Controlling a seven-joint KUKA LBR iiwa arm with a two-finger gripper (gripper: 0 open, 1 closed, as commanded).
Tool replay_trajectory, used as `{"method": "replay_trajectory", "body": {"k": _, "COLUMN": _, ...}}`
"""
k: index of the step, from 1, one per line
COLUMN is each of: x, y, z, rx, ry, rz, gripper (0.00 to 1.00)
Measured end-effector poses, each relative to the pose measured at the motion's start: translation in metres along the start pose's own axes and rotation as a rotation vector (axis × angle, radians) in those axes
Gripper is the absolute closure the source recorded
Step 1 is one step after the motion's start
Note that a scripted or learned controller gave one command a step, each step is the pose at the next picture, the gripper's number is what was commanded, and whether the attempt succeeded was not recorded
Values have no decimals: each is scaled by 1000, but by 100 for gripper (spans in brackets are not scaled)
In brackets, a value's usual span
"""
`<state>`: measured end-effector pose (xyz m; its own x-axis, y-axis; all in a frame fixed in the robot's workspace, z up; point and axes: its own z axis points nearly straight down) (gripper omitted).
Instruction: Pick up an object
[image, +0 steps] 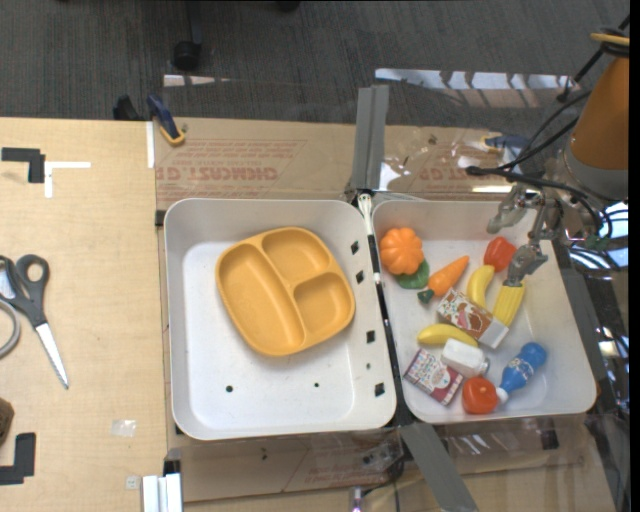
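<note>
Gripper (522, 238) hangs open above corn (509, 299), with banana (481, 285) and red pepper (498, 251) crowding beside it.

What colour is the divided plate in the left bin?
The divided plate is yellow-orange, plain with no pattern, seen best in the camera view.
</note>
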<state>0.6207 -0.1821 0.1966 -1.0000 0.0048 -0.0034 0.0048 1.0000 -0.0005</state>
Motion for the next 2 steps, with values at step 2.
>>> {"method": "replay_trajectory", "body": {"k": 2, "x": 45, "y": -27, "z": 101, "rx": 2, "ry": -5, "rz": 331, "gripper": 0}}
